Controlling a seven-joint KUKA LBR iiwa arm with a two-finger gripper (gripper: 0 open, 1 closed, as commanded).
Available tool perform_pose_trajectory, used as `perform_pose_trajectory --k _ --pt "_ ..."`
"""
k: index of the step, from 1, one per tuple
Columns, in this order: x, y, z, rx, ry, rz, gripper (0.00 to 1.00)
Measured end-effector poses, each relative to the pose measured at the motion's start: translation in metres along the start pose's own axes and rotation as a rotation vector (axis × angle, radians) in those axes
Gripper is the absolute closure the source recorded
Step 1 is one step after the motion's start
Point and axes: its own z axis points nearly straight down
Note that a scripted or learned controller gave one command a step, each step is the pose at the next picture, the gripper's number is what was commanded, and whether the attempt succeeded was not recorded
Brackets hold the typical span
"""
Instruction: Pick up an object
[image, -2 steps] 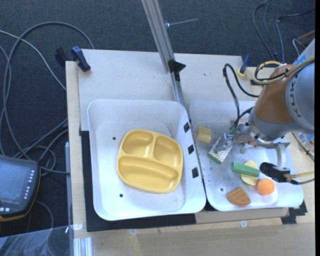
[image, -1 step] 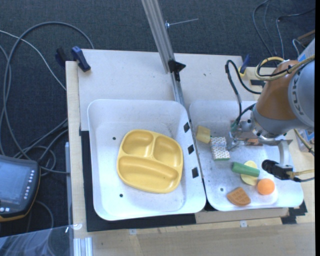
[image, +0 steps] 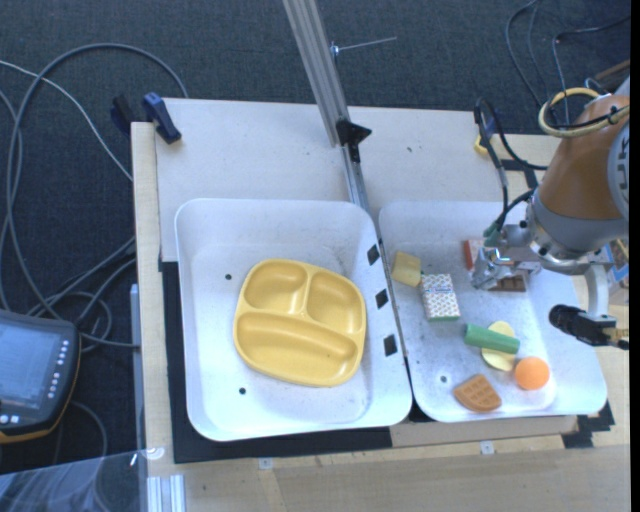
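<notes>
A: What does the overhead camera show, taking the yellow divided tray (image: 299, 322) as the anchor?

B: The tray lies in the left white bin (image: 200, 260). Everything else of interest sits to its right, in the right white bin (image: 430, 225).

A: Which things are in that bin?

B: Closest to the tray, just past the wall between the bins, is a pale yellow block (image: 406, 269). Right of and slightly below that block lies a small speckled white packet (image: 439, 296). Farther from the tray, a green stick (image: 491, 337) rests across a yellow slice (image: 498, 350). Beyond them is an orange ball (image: 532, 374), and a brown waffle-like piece (image: 477, 393) sits near the bin's front edge.

A: And the arm?

B: The gripper (image: 495, 270) hangs over the upper part of the right bin, well right of the tray. A red-brown thing (image: 467, 252) shows just beside it on the tray side, and something dark brown (image: 511, 284) pokes out under it.

A: Is it grasping anything?

B: I cannot tell; the wrist body covers the tips, so their spread and any hold are hidden.
</notes>
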Motion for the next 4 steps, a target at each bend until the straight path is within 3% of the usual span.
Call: perform_pose_trajectory --k 2,3,4 --pt "0.001 -0.008 -0.114 -0.003 0.0 -0.003 1.0" --pt "0.055 0.008 -0.096 0.007 0.004 -0.007 1.0" --pt "0.111 0.021 -0.1 0.003 0.003 -0.008 1.0"
